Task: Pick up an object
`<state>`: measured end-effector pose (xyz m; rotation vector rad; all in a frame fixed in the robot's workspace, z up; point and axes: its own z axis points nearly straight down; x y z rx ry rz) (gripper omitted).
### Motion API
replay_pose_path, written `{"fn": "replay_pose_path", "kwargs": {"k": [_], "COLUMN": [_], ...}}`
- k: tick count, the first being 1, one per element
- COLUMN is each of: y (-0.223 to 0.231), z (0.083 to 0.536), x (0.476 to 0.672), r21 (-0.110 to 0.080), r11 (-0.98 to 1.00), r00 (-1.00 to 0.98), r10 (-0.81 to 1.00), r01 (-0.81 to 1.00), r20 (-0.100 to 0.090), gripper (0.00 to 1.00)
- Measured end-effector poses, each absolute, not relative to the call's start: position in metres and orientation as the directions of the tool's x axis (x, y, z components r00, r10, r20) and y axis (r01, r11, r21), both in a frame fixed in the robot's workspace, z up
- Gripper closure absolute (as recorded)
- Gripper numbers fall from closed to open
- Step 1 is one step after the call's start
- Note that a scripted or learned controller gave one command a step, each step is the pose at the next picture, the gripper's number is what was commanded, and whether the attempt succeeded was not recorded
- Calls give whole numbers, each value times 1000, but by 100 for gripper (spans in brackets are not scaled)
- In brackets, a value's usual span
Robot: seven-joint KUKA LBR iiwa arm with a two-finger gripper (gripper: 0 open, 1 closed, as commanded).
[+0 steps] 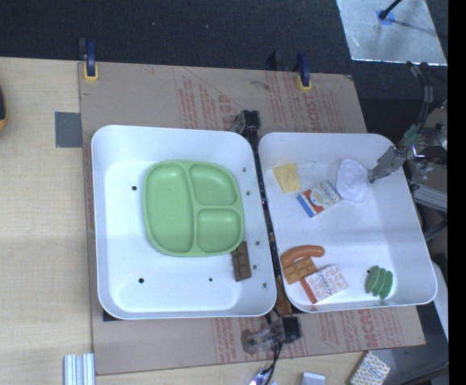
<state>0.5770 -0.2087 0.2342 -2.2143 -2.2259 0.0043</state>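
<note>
I read nothing as lifted yet: green plate (192, 208) lies in the left bin (112, 215), snacks sit mid-frame in the right bin (401, 215), and my gripper (374, 172) at the right edge touches the clear cup (350, 178), its grip unreadable.

Legible text: none.

Cardboard sheet (216, 95) under the bins: rows of faded red printing, too faint and slanted to read.

Small packet (322, 196), right bin, upper middle: red, white and blue print, illegible.

Second packet (326, 282), right bin, lower middle: red pattern, illegible.

Box (369, 369) at the bottom edge: speckled print, unreadable.
</note>
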Motion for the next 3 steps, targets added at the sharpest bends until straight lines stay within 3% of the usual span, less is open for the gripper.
{"fn": "replay_pose_path", "kwargs": {"k": [2, 3], "y": [-129, -156], "z": [87, 93], "x": [569, 619], "r21": [-11, 3], "r11": [9, 7], "r00": [-9, -7], "r10": [1000, 1000], "r01": [1000, 1000], "r20": [3, -2], "gripper": [0, 0]}}
